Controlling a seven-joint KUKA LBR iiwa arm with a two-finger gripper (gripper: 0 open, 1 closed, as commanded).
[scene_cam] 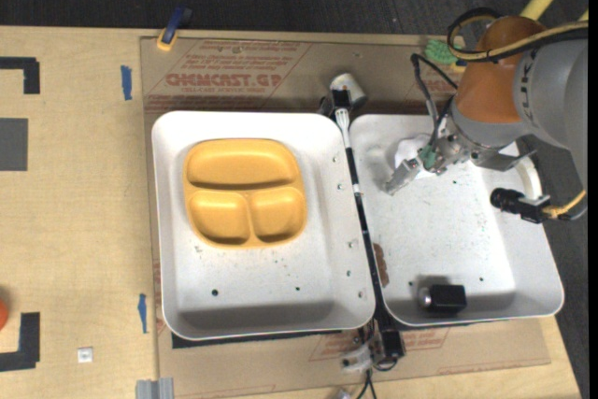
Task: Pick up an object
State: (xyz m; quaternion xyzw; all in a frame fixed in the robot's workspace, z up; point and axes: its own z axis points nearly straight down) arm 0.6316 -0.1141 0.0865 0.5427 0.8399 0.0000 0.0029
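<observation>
Black block [442, 296] lengthwise across right bin [523, 294].

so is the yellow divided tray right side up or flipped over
Flipped over, as far as the view shows: the yellow tray in the left bin shows three sections bulging up as rounded humps rather than hollows.

Faint red mirrored print on the cardboard sheet [234, 70] behind the bins cannot be read.
</observation>
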